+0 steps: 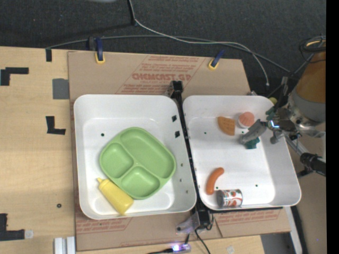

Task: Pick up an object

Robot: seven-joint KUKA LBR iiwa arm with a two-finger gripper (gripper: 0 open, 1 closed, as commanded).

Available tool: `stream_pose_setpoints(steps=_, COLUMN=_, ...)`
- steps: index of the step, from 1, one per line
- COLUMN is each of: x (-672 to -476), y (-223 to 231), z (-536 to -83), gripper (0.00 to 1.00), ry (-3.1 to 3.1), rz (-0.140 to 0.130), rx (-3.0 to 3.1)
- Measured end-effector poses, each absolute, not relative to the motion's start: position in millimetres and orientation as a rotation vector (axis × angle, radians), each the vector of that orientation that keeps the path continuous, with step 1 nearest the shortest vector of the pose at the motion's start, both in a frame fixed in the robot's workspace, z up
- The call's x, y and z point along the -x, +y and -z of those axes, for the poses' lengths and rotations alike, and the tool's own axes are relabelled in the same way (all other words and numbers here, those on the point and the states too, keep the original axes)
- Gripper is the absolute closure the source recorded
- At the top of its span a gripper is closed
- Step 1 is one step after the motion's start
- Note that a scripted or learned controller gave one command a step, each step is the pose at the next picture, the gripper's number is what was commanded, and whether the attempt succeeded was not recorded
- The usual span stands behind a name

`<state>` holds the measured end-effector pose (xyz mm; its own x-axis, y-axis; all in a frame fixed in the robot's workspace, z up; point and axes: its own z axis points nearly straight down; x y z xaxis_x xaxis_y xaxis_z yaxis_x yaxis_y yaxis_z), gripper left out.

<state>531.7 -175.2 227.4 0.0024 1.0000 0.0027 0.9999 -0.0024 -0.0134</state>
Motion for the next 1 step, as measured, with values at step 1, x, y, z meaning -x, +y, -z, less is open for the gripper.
stream_pose_setpoints(steps=1, x=-534.3, y=-174.9, z=-233.5, gripper=0.00, ry=-2.222, rz=-0.002, rx=2.219)
